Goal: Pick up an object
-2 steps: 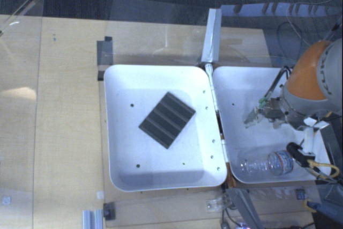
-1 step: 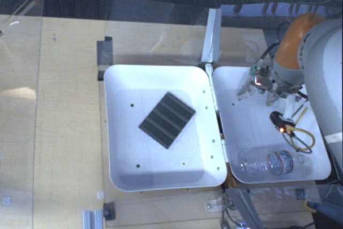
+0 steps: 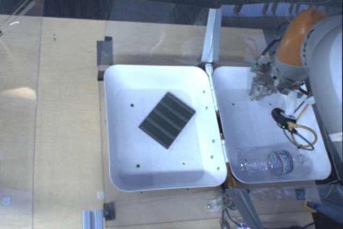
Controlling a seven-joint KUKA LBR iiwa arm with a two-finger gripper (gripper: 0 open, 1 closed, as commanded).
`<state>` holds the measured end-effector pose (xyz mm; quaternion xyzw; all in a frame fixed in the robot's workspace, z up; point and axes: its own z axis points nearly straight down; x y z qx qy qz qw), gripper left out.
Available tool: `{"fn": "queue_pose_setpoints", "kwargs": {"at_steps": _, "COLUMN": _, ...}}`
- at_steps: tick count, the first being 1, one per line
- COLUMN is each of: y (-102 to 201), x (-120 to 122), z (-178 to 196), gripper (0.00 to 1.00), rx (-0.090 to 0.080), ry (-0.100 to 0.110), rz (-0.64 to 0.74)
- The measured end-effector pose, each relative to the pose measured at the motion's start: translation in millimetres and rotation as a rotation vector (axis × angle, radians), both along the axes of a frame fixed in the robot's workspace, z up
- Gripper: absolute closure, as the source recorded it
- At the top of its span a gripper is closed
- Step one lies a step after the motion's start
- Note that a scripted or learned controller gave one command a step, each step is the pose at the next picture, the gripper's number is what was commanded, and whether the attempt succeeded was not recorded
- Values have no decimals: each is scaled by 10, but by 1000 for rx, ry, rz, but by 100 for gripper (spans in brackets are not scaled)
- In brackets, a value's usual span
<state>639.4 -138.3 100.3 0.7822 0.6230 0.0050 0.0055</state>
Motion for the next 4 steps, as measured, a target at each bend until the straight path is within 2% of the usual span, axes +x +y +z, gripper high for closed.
{"fn": "queue_pose_setpoints", "kwargs": {"at_steps": 1, "y": 10, "x": 173, "z": 492, "gripper": 100, "rx": 2, "ry": 8, "rz": -32}}
{"fn": "queue_pose_setpoints", "kwargs": {"at_steps": 2, "y": 10, "x": 172, "z": 490, "gripper": 0, "rx": 2, "ry": 9, "rz": -31}}
{"fn": "queue_pose_setpoints", "kwargs": {"at_steps": 3, "y": 539, "x": -210, "z": -126, "gripper": 0, "rx": 4, "ry": 6, "rz": -164}}
{"fn": "queue_pose_setpoints", "kwargs": {"at_steps": 4, "y": 106, "x": -733, "z": 1240, "gripper": 0, "rx": 3, "ry": 8, "rz": -94}}
